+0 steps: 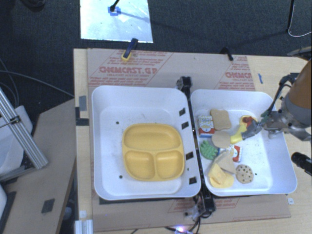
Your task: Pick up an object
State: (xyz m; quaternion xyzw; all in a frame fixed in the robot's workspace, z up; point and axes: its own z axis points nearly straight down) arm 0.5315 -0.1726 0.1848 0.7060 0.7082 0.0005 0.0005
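Observation:
The right white bin [280, 174] holds several toy foods. Among them are a tan bread slice [221, 119], a small red and white carton [206, 124], a tan round piece [222, 139], a green leafy piece [208, 150], a chocolate-chip cookie [244, 173] and a yellow wedge [220, 177]. My gripper [252, 129] reaches in from the right and sits low over the bin's upper middle. It lies right against a small yellow piece [237, 136], with a red piece [247, 119] just behind it. Whether the yellow piece is in its grasp is hidden by the dark gripper body.
The left white bin [109, 106] carries a yellow divided tray [153, 150]. A small red and white packet [236, 153] lies mid-bin on the right. Both bins rest on a cardboard sheet [141, 69]. A black clip row [187, 126] runs between the bins.

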